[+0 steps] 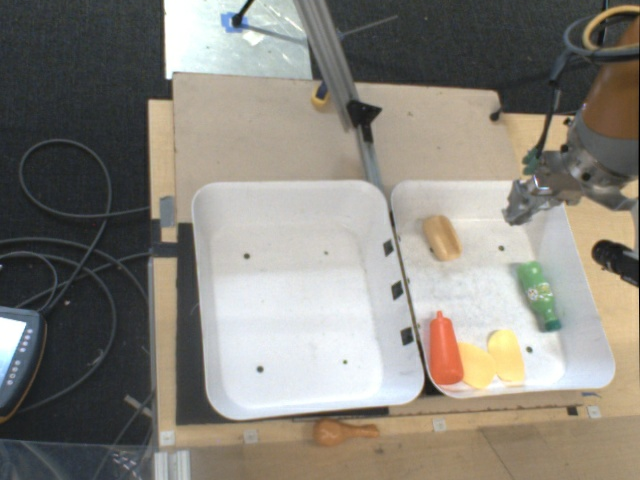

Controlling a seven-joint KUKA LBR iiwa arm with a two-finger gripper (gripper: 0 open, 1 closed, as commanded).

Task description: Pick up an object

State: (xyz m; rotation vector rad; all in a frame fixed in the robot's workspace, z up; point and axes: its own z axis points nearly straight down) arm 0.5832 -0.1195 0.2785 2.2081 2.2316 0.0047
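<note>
Objects lie in the right bin (585,298): a tan bread roll (441,237) near its back, a green bottle (539,294) toward the right wall, an orange bottle (445,349) at the front by the divider, and two yellow pieces (496,360) just beside it. The gripper (521,206) hangs over the bin's back right part, apart from every object; whether it is open or closed cannot be told. The left bin (215,298) sits alongside. A brown pear-shaped object (340,431) rests on the worktop (260,128) in front of the bins.
</note>
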